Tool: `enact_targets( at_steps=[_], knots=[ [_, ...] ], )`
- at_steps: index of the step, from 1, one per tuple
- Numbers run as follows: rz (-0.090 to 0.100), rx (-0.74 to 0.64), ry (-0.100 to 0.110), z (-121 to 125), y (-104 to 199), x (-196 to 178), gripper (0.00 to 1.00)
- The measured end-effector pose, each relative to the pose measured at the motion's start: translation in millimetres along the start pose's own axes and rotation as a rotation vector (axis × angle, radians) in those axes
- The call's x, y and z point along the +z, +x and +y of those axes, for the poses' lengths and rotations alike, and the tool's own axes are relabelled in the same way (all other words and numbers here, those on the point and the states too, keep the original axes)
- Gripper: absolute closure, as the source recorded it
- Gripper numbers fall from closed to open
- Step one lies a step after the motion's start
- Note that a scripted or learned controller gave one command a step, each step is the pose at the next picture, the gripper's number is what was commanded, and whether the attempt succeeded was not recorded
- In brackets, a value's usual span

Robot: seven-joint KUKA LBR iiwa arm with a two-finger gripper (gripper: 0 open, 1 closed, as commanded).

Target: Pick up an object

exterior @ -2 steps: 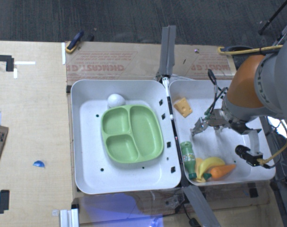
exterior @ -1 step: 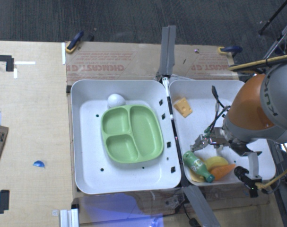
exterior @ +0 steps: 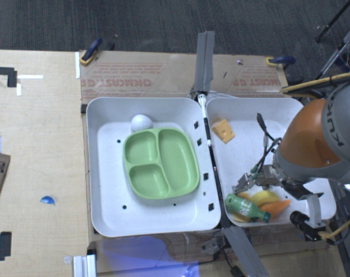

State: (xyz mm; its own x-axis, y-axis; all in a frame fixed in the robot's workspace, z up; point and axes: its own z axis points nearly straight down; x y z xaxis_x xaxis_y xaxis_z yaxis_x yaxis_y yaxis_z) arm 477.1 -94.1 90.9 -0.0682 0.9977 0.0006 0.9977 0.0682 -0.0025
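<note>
The arm (exterior: 310, 143) comes in from 3 o'clock and hangs low over the right bin (exterior: 244, 105). Its pincer (exterior: 251, 180) sits at the 6 o'clock end of that bin, just above a little pile of toy food. I cannot tell how the pincer stands, because it is small and dark against the things under it.

In the pile lies a green bottle (exterior: 248, 208) on its side, touching a yellow banana (exterior: 266, 197) and an orange carrot (exterior: 278, 205). They are the things nearest the pincer, so one of them is likely the thing to pick. They look like hard, smooth plastic, so I think they are light and stiff and will not break. The bottle is round, so it may roll or slip away. The best place to hold it looks like the middle of its body, across the short way.

Up at 12 o'clock in the same bin is a yellow cheese wedge (exterior: 223, 130), well apart from the pile. It has flat sides, so it looks easy to pinch.

In the left bin (exterior: 100, 172) lie a green plate with three parts (exterior: 161, 162) and a white ball (exterior: 142, 122) touching its 11 o'clock edge. The ball would roll.
</note>
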Motion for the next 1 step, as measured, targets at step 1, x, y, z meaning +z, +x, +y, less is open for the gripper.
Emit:
enact_targets(
  at_steps=[1],
  knots=[
    [-0.002,0.097,0.0,80.7,-17.4,-0.4,0.0]
  ],
)
